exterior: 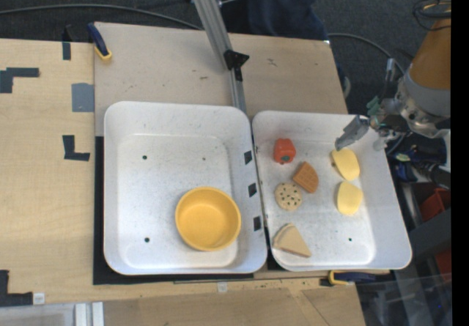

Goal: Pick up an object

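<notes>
A: Objects for picking all lie in the right bin (388,244): a red pepper-like piece (284,150), a brown wedge (306,177), a spotted cookie (288,197), a tan cheese-like wedge (292,241) and two pale yellow pieces (346,164) (349,198).

B: Anything lifted yet?

A: No, every one rests on the bin floor. The jaws (352,134) hang at the bin's upper right corner, just above the upper yellow piece; how far they are parted I cannot tell, and nothing sits between them. I'd judge the whole pick is still ahead.

B: And around it?

A: The left bin (117,171) holds a yellow bowl (208,217). Both bins sit on a light wooden table (44,193), with a slanted metal pole (212,13) behind and dark floor with cables beyond.
</notes>
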Motion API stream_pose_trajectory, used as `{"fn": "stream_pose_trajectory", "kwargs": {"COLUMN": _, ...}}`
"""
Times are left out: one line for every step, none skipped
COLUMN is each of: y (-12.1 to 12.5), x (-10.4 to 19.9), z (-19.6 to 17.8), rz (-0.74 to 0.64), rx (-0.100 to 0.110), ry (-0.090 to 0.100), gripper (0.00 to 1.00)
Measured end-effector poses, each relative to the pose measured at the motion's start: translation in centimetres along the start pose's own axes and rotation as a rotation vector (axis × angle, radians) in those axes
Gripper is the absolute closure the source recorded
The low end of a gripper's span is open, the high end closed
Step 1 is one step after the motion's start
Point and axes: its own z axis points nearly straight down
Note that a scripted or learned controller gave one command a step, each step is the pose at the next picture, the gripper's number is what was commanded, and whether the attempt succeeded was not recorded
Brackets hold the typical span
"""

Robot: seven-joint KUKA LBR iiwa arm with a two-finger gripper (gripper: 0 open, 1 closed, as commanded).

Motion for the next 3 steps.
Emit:
{"fn": "stream_pose_trajectory", "kwargs": {"y": 0.0, "x": 0.0, "z": 0.0, "rz": 0.0, "rx": 0.0, "ry": 0.0, "gripper": 0.0}}
{"fn": "stream_pose_trajectory", "kwargs": {"y": 0.4, "x": 0.7, "z": 4.8, "rz": 0.001, "rx": 0.004, "ry": 0.0, "gripper": 0.0}}
{"fn": "stream_pose_trajectory", "kwargs": {"y": 0.4, "x": 1.0, "z": 9.2, "rz": 0.001, "rx": 0.005, "ry": 0.0, "gripper": 0.0}}
